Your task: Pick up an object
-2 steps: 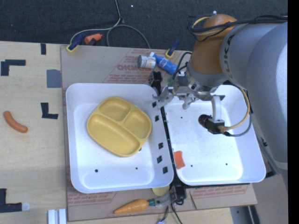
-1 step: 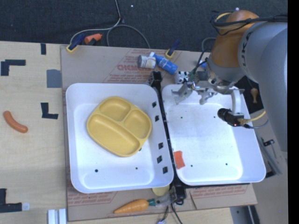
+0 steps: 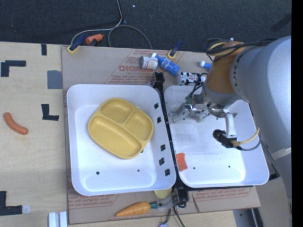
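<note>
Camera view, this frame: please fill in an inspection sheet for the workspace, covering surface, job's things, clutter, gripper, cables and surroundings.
Surface: a cardboard sheet on the bench bears the left bin and the right bin, side by side.
Job's things: a yellow divided plate lies in the left bin; a small orange piece sits at the right bin's left wall.
Clutter: a toy carrot in front of the bins, a white and blue bottle behind them, an orange sausage on the far left.
Gripper: the gripper is low over the right bin's back left part; nothing seen between its fingers.
Cables: a black cable runs behind the bins.
Surroundings: dark carpet behind the bench.
</note>
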### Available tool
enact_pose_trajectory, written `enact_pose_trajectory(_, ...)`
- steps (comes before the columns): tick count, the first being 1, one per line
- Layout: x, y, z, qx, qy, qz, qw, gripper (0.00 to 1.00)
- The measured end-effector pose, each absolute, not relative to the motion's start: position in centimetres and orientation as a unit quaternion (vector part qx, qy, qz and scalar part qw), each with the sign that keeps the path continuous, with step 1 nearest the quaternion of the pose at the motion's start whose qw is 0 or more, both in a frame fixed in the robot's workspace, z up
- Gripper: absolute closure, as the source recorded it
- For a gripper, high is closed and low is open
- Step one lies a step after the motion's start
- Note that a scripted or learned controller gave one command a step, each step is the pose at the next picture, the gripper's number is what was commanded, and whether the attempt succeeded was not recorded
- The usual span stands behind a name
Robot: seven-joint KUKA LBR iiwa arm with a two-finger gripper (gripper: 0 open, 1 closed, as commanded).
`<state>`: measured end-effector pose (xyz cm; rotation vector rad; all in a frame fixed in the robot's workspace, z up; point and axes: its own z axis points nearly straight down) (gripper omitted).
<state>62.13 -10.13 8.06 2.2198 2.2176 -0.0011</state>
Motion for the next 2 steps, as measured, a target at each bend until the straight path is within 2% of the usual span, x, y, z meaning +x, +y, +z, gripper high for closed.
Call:
enact_pose_trajectory(1, 67.0, -9.8, 8.5, 0.706, 0.708, 0.0011, 0.002, 0.00)
enact_pose_trajectory(2, 61.7, -5.6, 19.0, 0.706, 0.709, 0.0017, 0.000, 0.00)
